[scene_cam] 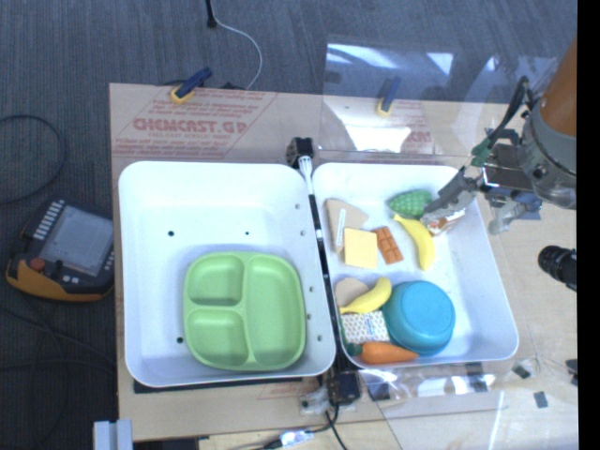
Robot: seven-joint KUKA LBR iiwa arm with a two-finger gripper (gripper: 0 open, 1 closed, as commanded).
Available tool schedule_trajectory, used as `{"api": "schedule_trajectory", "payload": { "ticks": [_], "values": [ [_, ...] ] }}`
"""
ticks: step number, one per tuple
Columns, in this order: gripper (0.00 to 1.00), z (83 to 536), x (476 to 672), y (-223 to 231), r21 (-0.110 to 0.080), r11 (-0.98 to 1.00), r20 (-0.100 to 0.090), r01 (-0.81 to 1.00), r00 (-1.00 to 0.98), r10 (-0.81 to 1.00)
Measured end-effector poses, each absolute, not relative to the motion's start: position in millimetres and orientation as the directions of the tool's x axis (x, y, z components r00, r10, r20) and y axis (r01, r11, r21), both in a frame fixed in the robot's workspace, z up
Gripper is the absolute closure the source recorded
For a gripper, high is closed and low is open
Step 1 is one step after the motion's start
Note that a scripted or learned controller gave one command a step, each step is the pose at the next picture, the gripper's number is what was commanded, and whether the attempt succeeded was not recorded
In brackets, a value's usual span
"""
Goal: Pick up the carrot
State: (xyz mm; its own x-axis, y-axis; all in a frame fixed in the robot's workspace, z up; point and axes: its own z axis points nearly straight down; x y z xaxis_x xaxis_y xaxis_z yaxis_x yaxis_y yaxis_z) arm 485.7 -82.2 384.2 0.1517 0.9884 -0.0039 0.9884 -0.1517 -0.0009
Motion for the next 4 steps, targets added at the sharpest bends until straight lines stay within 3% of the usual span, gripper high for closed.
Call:
{"api": "schedule_trajectory", "payload": {
  "ticks": [1, 2, 3, 4],
  "values": [
    [0.0, 317, 485.4, -18, -0.005, -0.253, -0.004, 0.967, 0.253, 0.967],
    [0.0, 178, 502.1, -60, -0.015, -0.242, -0.005, 0.97, 0.242, 0.97],
    [0.0, 182, 599.5, -51, -0.003, -0.314, -0.004, 0.95, 0.314, 0.95],
    [0.0, 98, 582.0, -97, 0.012, -0.171, 0.0, 0.985, 0.171, 0.985]
  ]
}}
